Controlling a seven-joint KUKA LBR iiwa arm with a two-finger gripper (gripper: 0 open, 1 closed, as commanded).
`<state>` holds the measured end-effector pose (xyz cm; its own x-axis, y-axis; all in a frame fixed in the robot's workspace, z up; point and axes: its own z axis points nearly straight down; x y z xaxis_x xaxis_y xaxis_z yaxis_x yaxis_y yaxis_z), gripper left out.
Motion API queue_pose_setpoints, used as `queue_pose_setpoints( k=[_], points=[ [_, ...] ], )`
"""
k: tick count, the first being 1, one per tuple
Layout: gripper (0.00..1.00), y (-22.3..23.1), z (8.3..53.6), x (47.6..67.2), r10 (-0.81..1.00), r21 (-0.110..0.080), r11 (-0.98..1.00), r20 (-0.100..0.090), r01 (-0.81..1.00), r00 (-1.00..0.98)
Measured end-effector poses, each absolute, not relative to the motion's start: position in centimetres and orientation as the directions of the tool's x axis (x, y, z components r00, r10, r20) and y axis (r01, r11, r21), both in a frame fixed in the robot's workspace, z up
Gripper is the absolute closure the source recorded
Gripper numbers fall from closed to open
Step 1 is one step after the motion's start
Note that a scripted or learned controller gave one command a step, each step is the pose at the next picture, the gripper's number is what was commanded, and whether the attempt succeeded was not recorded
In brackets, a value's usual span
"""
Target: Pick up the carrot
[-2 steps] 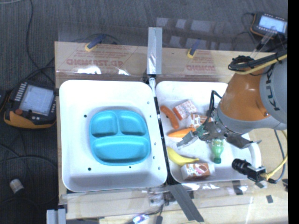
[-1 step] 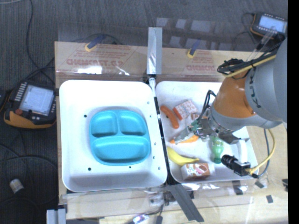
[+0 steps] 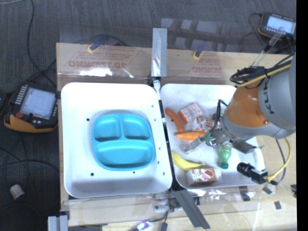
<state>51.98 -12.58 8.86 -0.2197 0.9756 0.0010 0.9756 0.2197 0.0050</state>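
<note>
The carrot is a small orange piece lying roughly level in the middle of the right bin. My gripper reaches in from the right and sits low over the carrot's right end, touching or nearly touching it. The arm's orange band and grey wrist hide the bin's right side.
A reddish-orange sausage-shaped item lies just left of the carrot, with a red and white packet behind it. A banana, a brown tub and a green bottle lie in front. The left bin holds a blue divided plate.
</note>
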Motion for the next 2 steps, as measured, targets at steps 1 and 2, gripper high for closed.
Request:
queue_pose_setpoints(
  k=[1, 2],
  points=[
    [0.00, -10.1, 8.8, 58.8, 0.996, -0.005, 0.092, -0.002, 0.996, -0.092],
    [0.00, -8.1, 19.1, 64.8, 0.991, -0.001, -0.131, -0.006, 0.991, 0.131]
  ],
)
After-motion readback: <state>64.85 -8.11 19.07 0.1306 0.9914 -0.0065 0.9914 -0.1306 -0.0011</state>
